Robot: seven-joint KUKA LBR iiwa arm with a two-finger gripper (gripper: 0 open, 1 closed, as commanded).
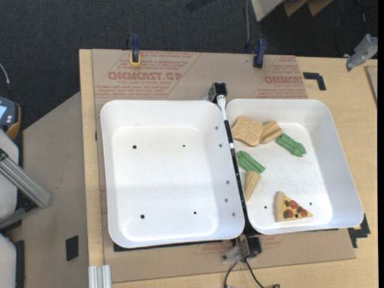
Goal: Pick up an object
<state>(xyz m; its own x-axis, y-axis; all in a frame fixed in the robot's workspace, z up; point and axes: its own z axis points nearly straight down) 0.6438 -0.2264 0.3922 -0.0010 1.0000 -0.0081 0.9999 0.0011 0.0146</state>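
the right bin [336, 155] holds toast [246, 130], green pieces [291, 144], and a pizza slice [290, 208]; the left bin [114, 161] sits just beside it.

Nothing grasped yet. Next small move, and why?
Probably bring the arm over the right bin and descend on the pizza slice. It lies alone near the front edge, apart from the other pieces, while the bread slice touches its neighbour and the green piece sits close to the bin's left wall.
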